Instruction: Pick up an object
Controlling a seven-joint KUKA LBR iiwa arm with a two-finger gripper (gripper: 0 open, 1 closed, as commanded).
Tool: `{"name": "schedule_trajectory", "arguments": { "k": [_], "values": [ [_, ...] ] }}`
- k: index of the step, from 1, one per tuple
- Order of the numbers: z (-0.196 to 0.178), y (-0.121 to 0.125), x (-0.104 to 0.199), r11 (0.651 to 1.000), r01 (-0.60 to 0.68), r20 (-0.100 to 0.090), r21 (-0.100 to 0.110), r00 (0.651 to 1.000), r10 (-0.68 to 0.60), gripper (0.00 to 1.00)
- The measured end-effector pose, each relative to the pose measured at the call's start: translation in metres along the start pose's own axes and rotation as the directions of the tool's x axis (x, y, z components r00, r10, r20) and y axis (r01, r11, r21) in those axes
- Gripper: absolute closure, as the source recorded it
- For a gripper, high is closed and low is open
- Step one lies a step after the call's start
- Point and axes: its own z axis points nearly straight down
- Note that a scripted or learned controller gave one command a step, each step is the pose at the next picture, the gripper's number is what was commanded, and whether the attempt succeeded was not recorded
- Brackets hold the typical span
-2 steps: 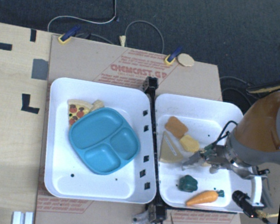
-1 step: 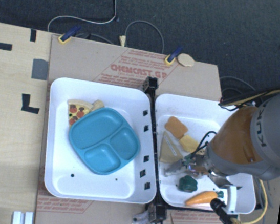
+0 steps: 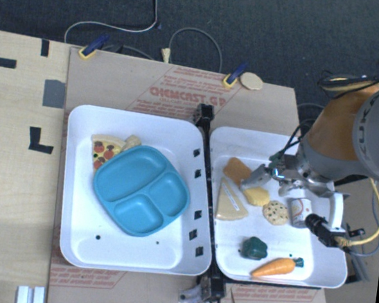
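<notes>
Camera view shows a yellow cheese piece (image 3: pixel 257 195) in the right bin (image 3: pixel 240 139), beside a cookie (image 3: pixel 276 212). The gripper (image 3: pixel 274 178) hangs just above them, fingers spread and grasping nothing. Nearer the front edge lie a carrot (image 3: pixel 274 266) and a dark green vegetable (image 3: pixel 255 247). A blue divided plate (image 3: pixel 141 189) sits in the left bin (image 3: pixel 72 187).

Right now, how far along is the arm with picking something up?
Done: the gripper has reached into the right bin, low beside the yellow piece and cookie. In hand: nothing visibly held. Left: grasping and lifting; carrot and the rest lie in the bin.
</notes>
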Motion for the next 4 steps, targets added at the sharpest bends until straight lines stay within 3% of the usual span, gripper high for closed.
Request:
{"name": "schedule_trajectory", "arguments": {
  "k": [1, 2, 3, 4],
  "values": [
    [0.073, -0.066, -0.018, 1.000, -0.006, -0.002, 0.008, 1.000, 0.006, 0.00],
    [0.070, -0.003, -0.013, 1.000, -0.001, -0.001, 0.006, 1.000, 0.001, 0.00],
    [0.070, 0.028, 0.030, 1.000, 0.000, 0.000, 0.007, 1.000, 0.000, 0.00],
    [0.072, 0.074, 0.025, 1.000, -0.001, -0.002, 0.011, 1.000, 0.001, 0.00]
  ]
}}
